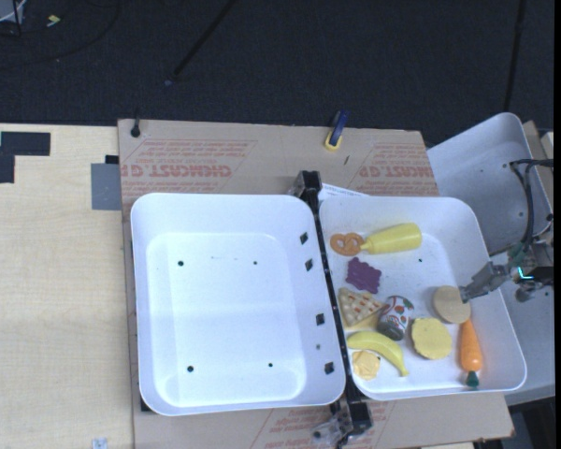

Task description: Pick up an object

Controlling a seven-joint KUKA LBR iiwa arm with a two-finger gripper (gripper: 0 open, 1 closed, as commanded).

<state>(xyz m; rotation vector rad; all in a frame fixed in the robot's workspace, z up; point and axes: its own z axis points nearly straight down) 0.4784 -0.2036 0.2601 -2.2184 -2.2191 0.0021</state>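
Camera view, cardboard-topped bench, two white bins, dark floor behind, hand near tan disc, grip state unclear

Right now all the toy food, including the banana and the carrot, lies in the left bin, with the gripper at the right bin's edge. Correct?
Not quite: the camera view shows the banana and carrot in the right bin, not the left bin. The gripper is indeed near the right bin's edge.

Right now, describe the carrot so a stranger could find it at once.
Start with the right bin, the one holding the toy food. Go to its near right corner, where the carrot lies along the right wall, just right of a round yellow piece. It is the only orange thing there, long and tapered with a small green tip toward the bin's front edge.
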